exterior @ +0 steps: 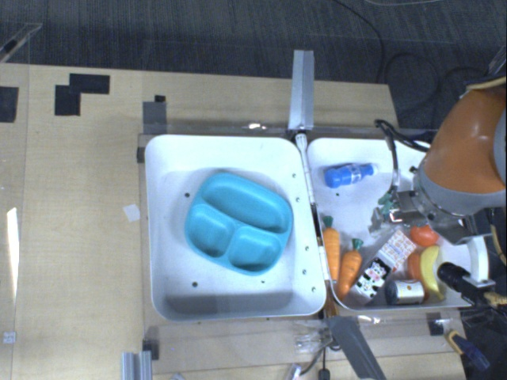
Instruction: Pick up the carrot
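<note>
Carrot (pixel 332 253) lies untouched in the right bin (pixel 348 150), against its left wall, well to the left of the pincer (pixel 394 206) and a little nearer me. Whether the pincer is wide or narrow, I cannot tell. The whole pick remains: reach, close, lift.

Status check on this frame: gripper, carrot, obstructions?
Gripper over right bin, fingers unclear. Carrot lying by divider, ungripped. Second carrot alongside, touching.

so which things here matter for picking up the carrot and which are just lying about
For the job:
- long orange carrot, right bin, by the divider
- two-finger gripper

Lying about:
- blue plastic bottle
- blue three-compartment tray, left bin
- yellow banana
- second, shorter orange carrot
</note>
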Available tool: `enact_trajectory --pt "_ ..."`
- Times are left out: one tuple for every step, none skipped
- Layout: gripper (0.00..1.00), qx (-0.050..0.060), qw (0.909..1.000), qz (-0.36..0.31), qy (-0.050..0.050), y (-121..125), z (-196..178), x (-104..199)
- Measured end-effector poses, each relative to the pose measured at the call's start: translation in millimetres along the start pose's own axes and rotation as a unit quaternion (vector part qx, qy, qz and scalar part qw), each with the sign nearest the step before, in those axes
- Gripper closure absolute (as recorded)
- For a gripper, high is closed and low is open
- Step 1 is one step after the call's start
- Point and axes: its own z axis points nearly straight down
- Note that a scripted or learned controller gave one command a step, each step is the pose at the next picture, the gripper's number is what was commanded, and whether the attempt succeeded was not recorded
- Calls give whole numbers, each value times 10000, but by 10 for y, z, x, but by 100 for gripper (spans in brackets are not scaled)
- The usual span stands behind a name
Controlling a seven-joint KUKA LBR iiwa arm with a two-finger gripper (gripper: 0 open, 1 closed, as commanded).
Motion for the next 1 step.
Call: enact_trajectory --pt "100 36 9892 1464 5 61 366 653"
